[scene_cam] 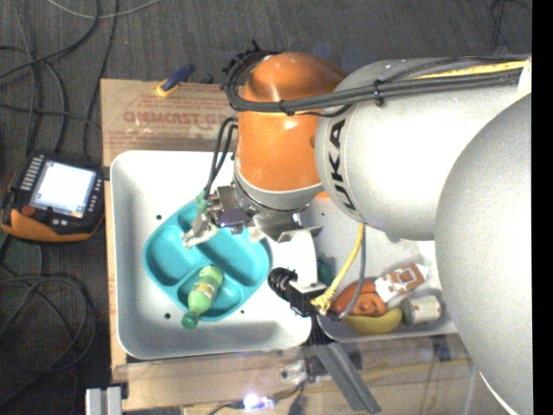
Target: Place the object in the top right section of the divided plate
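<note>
A teal divided plate lies in the left white bin. A green plastic bottle lies on its side in the plate's near section, and its capped end pokes over the plate's rim toward the bin's front. My gripper hangs under the orange wrist band, low over the upper right part of the plate, above and clear of the bottle. I see nothing held in it. The arm hides the plate's right edge.
The right bin holds a yellow banana, an orange-red object, a small box and a pale can. A pendant with a screen lies on the floor at left. A cardboard sheet lies behind the left bin.
</note>
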Available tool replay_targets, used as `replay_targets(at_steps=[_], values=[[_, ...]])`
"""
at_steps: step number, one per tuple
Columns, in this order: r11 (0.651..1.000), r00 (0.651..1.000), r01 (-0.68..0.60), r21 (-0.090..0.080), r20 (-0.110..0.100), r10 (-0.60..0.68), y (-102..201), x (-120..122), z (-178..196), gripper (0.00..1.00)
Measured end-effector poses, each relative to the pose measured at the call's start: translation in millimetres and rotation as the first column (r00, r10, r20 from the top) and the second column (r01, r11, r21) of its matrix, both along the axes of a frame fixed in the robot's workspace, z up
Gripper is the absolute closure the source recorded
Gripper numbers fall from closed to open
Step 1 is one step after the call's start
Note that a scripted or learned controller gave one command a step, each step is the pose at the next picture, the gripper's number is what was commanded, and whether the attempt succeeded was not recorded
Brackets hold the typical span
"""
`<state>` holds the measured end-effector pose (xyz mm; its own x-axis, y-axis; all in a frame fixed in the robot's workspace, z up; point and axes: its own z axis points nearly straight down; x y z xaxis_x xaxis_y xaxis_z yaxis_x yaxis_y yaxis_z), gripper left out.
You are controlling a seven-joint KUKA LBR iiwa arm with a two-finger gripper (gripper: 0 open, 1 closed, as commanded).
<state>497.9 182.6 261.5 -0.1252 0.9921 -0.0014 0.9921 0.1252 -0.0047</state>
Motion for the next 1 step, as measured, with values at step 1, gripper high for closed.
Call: replay_targets(at_steps=[1], values=[[0.957, 0.957, 0.291, -0.003, -0.002, -0.291, 40.0, 19.2, -116.1, 0.00]])
